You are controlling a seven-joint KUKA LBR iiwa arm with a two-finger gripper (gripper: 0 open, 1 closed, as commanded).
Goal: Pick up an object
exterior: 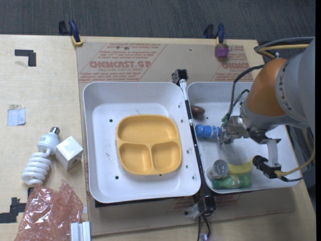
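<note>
In right bin (210, 92): claw (224, 133) beside blue object (206, 131).

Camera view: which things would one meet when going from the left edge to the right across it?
Spiral light bulb → small white cube → yellow divided tray → blue object → claw → grey arm with orange band.

So there's just one camera, mounted above the bench (40, 94) and looking down at a slight slant, tipped toward 12 o'clock where the floor peeks in. It sits back far enough to catch both white bins: the left bin (95, 134) around center, the right bin (210, 92) toward 3 o'clock, where the arm (281, 92) enters.
</note>
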